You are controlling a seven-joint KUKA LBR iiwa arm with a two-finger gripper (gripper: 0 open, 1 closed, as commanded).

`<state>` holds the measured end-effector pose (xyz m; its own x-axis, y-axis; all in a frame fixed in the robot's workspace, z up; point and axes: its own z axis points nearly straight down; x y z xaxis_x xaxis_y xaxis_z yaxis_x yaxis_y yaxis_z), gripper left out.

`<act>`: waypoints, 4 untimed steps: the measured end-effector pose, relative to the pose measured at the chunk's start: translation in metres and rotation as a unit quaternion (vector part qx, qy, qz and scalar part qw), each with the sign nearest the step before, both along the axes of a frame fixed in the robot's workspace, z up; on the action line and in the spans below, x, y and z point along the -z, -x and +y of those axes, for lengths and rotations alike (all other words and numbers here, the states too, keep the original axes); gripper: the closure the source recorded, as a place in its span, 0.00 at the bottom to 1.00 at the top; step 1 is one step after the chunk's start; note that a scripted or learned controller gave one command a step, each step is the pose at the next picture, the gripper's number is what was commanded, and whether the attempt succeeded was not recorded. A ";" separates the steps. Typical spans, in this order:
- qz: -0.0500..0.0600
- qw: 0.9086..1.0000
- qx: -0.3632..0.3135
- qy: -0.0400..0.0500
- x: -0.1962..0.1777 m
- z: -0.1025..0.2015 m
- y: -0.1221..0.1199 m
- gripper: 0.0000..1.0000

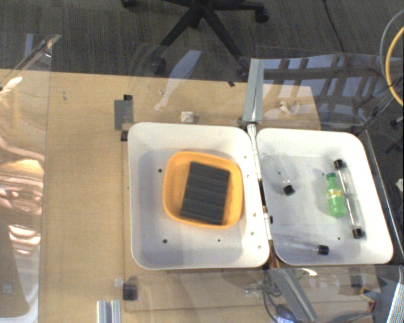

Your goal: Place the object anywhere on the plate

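Observation:
An orange plate (172,192) sits in the middle of the left white bin (145,240). A dark grey ribbed rectangular block (205,192) lies flat on the plate, inside its rim and slightly turned. In the right white bin (372,246) lie a green bottle-like object (335,195), a clear tube with black caps (349,199), a second clear tube with a black cap (306,246) near the front, and a small black piece (288,188).
A metal divider post (254,91) rises behind the seam between the bins. A small white cube (187,117) and a black bracket (124,113) rest on the wooden bench behind the left bin. An office chair base (202,19) stands on the floor beyond.

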<state>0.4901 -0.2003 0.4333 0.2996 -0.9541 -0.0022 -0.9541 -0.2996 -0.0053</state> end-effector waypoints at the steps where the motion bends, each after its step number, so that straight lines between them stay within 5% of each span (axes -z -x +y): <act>1: 0.000 0.992 -0.125 0.000 0.000 0.002 0.000 0.00; 2: -0.001 0.967 -0.253 0.001 0.021 0.003 0.000 0.00; 3: -0.001 0.924 -0.382 0.001 0.009 0.004 -0.043 0.00; 4: -0.002 0.866 -0.500 0.000 0.000 -0.006 -0.026 0.00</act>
